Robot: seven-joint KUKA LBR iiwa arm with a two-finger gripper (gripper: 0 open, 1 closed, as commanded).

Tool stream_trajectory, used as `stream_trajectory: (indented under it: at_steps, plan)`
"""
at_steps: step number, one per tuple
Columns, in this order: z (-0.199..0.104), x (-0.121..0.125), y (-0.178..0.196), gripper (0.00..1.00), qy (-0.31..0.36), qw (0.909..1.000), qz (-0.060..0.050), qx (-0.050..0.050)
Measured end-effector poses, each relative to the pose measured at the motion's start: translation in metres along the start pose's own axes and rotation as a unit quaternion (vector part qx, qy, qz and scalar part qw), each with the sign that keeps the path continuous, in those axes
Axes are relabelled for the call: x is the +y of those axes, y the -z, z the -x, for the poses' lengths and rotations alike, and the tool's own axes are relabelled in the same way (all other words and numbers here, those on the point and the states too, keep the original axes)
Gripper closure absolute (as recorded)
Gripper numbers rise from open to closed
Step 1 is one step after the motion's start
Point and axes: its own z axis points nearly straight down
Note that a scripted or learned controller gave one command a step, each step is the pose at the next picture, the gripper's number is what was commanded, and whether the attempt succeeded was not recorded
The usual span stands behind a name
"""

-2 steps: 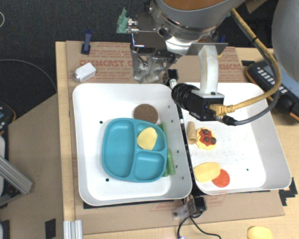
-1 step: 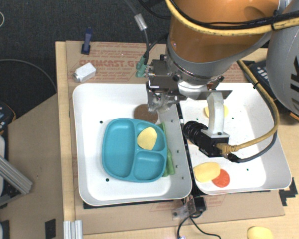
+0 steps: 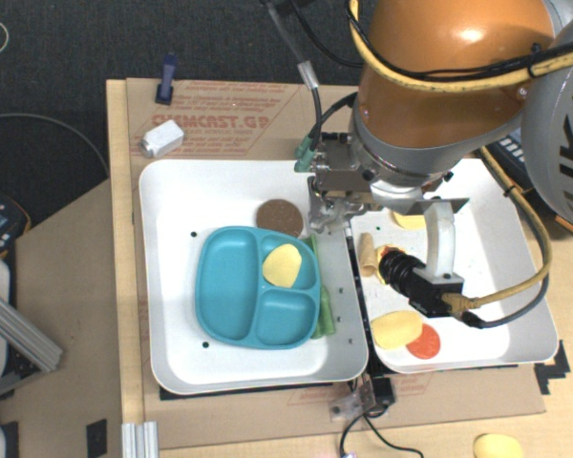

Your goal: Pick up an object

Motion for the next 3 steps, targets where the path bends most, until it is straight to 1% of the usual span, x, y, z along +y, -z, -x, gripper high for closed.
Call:
stream_trajectory:
  at_steps: [1,3]
  plan:
    - [-0.002,0.001,0.013,1.0,0.002,1.0,0.004,0.001]
    - [-0.004,0.001,0.033,1.0,0.001,1.0,0.005,0.002]
